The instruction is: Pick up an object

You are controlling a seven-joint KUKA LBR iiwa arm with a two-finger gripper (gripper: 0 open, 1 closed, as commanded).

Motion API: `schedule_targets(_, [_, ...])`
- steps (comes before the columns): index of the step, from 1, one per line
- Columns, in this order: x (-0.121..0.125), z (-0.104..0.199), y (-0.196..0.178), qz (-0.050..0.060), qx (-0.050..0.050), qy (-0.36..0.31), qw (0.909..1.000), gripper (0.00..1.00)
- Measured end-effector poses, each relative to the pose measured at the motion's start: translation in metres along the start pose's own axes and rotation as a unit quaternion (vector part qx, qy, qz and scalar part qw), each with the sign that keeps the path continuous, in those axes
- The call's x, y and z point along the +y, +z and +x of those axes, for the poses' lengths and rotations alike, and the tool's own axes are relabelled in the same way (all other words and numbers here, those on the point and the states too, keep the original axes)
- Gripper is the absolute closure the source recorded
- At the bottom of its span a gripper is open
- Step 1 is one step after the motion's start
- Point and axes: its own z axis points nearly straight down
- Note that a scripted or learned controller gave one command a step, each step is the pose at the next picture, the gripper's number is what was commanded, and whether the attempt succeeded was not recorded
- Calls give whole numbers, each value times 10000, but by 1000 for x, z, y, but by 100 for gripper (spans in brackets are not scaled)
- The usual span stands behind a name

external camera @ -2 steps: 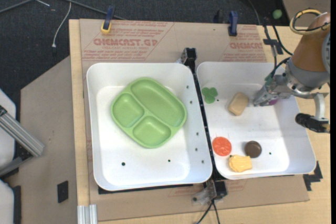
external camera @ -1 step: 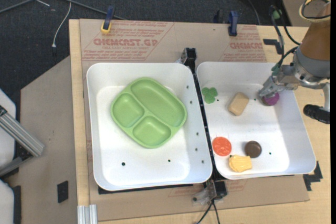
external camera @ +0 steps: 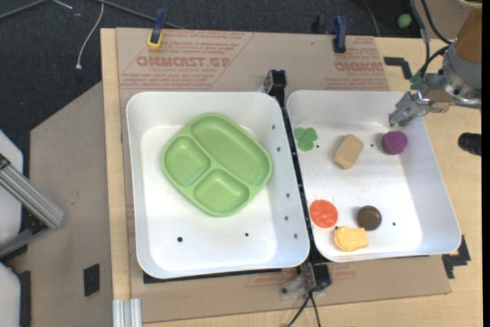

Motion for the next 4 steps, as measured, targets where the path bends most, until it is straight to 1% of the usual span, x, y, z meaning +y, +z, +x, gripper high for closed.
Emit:
schedule_targets(1, [1,0,-25,7,4,2,10000,100])
schedule_targets(2, [-12,59,-19,48,33,-21,10000,100])
schedule_targets(3, [-18,108,-13,51,33,-18,10000,100])
schedule_targets(4, [-26,162,-28,46,34,-24,10000,100])
